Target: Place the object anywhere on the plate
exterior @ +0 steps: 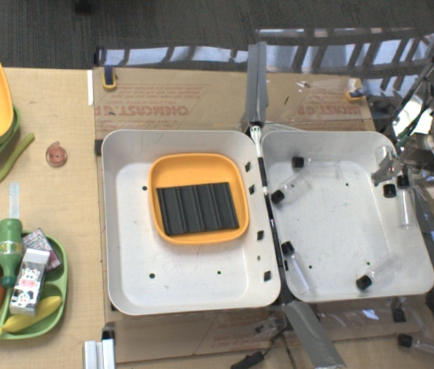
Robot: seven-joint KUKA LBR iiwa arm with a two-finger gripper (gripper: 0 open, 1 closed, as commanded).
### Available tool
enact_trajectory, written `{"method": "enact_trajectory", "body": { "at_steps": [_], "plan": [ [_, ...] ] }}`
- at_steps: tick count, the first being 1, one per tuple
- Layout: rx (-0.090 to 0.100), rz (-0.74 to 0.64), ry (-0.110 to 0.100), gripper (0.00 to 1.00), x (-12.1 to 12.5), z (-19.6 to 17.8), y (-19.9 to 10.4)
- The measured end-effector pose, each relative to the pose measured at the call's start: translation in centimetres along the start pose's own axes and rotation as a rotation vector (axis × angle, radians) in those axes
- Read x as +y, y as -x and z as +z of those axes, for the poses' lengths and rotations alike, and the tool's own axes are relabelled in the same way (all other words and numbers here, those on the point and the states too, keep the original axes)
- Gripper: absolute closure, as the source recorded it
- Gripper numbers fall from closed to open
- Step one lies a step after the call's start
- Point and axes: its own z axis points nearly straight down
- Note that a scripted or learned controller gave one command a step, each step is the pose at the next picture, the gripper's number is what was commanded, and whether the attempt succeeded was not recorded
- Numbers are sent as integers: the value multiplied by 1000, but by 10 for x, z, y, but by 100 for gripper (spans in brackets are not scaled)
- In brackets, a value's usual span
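**Ribbed slab lies on the plate; end effector stands apart at the right bin**

The task's thing, a dark grey ribbed slab (198, 208), is seen lying flat on the orange plate (198, 167), which sits toward the far side of the left bin (125, 275). The slab is wholly within the plate's rim, its long side running left to right. Its near edge lies close to the plate's near rim.

The end effector (392, 174) is seen at the right edge of the right bin (332, 229), well apart from the slab and the plate. Whether it is wide or narrow cannot be told, and nothing can be seen held in it.

From how things lie, the placing is judged to be done already.

The slab is judged to be light, thin and fairly stiff, perhaps of plastic or rubber, though the material cannot be settled. No fragility is suggested. The matte, grooved top would be expected to give some friction.

Because it lies low and flat in the shallow plate, little side face is offered. Were a hold needed, it would best be taken across the shorter span, far edge to near edge, near the middle of the length, so that tilting is avoided. A slip off the thin edges, or the plate being dragged along, would be the risks.
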Motion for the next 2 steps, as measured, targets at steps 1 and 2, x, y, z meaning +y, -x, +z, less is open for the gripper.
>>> {"method": "enact_trajectory", "body": {
  "at_steps": [1, 2],
  "plan": [
    [-1, -248, 3, 100, 45, -35, -5],
    [-2, -341, 3, 100, 94, -95, -2]
  ]
}}
